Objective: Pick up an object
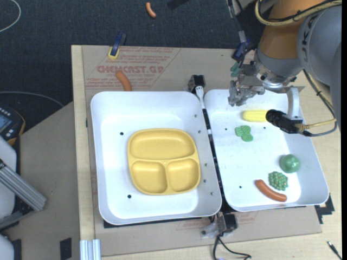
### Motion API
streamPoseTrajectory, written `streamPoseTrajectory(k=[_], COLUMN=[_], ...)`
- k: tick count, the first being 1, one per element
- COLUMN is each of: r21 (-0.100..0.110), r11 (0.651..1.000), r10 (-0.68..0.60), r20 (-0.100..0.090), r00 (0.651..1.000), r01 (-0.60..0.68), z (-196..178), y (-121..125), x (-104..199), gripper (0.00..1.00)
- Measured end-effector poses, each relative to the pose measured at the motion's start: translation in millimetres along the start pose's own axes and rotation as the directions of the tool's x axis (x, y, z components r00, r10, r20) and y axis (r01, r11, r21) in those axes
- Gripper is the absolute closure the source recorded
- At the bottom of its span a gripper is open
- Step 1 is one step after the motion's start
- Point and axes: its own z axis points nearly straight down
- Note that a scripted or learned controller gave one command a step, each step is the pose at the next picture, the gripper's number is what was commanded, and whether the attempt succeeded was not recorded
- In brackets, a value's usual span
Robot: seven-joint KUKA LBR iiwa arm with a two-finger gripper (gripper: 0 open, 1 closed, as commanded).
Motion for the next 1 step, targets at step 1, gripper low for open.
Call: streamPoseTrajectory(k=[1], r21=[-0.001], r11=[1.0], r10=[0.001], r20=[0.001], r00=[1.0], r01=[-0.001], z=[-18.2], y=[24.5], x=[12.9], gripper=[1.0])
